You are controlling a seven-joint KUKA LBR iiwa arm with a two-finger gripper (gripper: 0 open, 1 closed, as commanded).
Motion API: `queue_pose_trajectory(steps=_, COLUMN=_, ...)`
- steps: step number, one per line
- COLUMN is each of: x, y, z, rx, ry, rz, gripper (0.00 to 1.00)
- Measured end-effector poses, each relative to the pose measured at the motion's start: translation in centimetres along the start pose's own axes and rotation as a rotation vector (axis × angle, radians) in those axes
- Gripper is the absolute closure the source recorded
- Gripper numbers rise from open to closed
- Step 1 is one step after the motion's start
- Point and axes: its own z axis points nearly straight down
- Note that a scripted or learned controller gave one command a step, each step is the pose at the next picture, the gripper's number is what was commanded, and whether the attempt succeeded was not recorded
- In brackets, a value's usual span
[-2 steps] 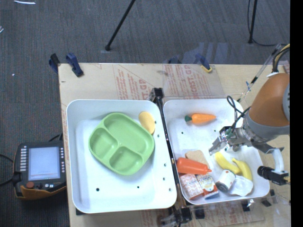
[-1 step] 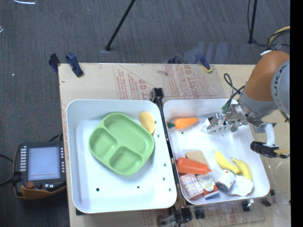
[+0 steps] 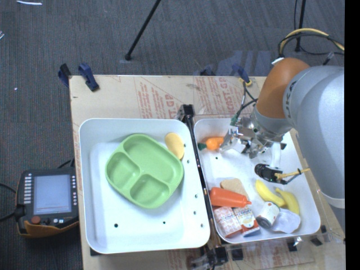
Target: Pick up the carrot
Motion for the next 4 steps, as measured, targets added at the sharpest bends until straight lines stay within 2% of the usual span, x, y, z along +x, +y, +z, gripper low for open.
queue_pose_trajectory(steps=1, x=1.7, y=-0.9, z=0.0, rx=0.010, ry=-0.011, rz=0.365, gripper=0.00)
queue_pose_trajectory(steps=2, x=2.9, y=-1.2, z=0.0, rx=0.024, ry=-0.003, rz=0.713, gripper=0.00)
queue_pose_trajectory(steps=3, x=2.7, y=-1.5, z=0.0, rx=0.002, ry=0.003, rz=1.116, gripper=0.00)
queue_pose_trajectory(steps=4, x=2.8, y=-1.7, z=-0.8, rx=0.008, ry=-0.001, rz=1.110, gripper=1.00)
